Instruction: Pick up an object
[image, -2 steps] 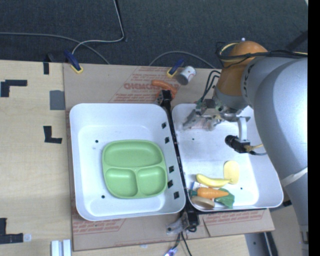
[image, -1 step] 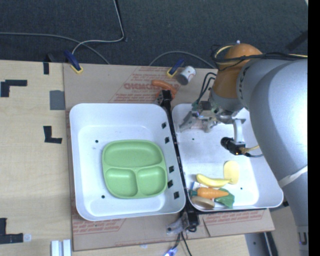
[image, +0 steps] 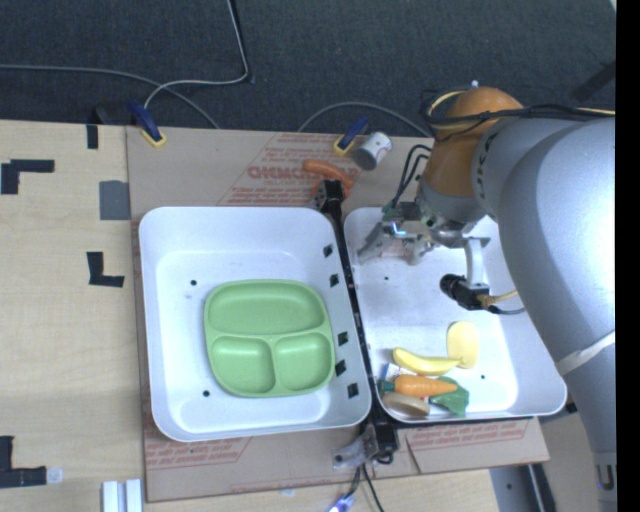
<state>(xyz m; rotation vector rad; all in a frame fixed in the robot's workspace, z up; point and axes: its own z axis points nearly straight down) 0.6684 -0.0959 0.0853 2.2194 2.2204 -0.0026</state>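
My gripper (image: 393, 246) hangs over the far left corner of the right bin (image: 420, 310), its two fingers spread apart with bare white floor between them. The loose objects lie at the near side of that bin, well apart from the gripper: a yellow banana (image: 424, 361), a pale yellow piece (image: 463, 342), an orange carrot (image: 425, 385), a small green piece (image: 456, 401) and a brownish piece (image: 404, 405).
The left bin (image: 170, 300) holds a green divided plate (image: 270, 335). Black clips run along the wall between the bins (image: 345, 290). Behind the bins lie an orange tool (image: 330, 170), a blue clamp (image: 352, 136) and cables. The arm's bulk (image: 560, 230) covers the right bin's far right.
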